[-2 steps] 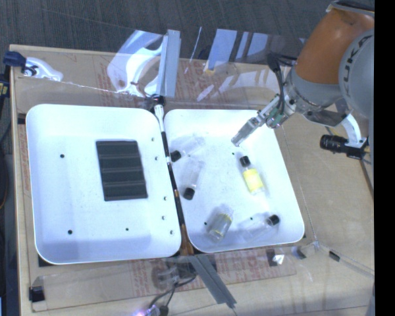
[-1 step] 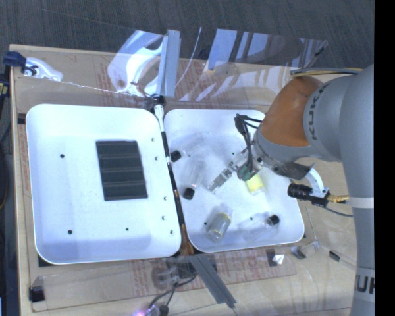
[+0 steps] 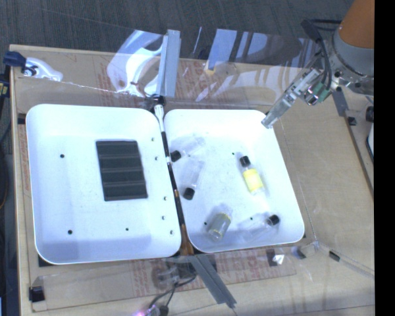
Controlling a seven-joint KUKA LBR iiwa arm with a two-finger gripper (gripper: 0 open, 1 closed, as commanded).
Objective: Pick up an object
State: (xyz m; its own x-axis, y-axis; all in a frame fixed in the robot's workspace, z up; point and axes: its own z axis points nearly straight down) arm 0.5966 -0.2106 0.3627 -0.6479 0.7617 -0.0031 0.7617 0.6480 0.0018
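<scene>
While the gripper [image 3: 271, 119] hangs over the right bin's [image 3: 286, 176] rim, finger spacing unreadable, I favour the yellow vial [image 3: 251, 177]: light, rigid, slippery; grasp mid-body.

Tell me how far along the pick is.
Nothing looks done yet. The hand is over the right bin's far corner with nothing between its fingers. The yellow bottle, the clear vials and the jar all lie in that bin. Left: descend, grasp one and lift.
</scene>
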